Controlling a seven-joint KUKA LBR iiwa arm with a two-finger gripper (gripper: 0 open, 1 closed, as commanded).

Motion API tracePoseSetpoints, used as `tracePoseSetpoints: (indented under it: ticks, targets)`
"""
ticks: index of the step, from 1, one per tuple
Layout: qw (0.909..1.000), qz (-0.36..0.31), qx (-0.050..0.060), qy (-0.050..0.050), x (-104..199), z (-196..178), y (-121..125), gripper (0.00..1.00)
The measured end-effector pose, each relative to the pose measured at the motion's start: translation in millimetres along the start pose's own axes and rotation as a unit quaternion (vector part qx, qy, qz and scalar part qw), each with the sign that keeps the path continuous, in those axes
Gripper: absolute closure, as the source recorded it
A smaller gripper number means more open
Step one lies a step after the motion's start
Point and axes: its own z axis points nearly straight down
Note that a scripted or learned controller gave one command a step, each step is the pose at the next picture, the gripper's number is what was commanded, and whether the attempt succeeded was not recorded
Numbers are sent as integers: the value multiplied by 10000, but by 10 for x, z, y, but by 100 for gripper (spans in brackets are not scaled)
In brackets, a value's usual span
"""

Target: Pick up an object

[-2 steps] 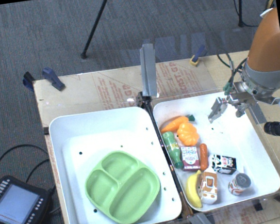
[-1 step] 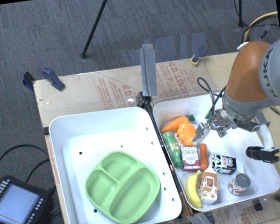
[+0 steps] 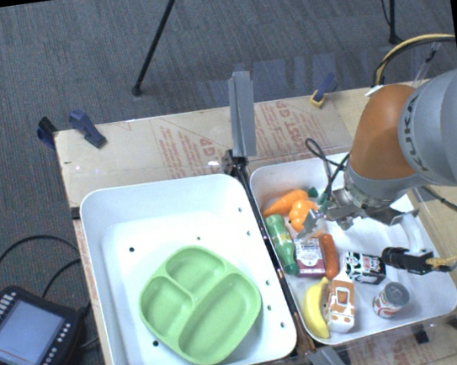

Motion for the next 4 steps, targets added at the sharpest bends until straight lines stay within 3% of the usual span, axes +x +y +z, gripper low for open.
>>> tracePoseSetpoints:
  ticks: [1,2,3,4]
  targets:
    - [9999,-143,36,10,68,58,309,0]
    - [9999,-126,65,23,60,-16,294,100]
    - [9896,1440,54,-2,607,-925,426,100]
    - [9896,1438,54,-3,609,-925,426,0]
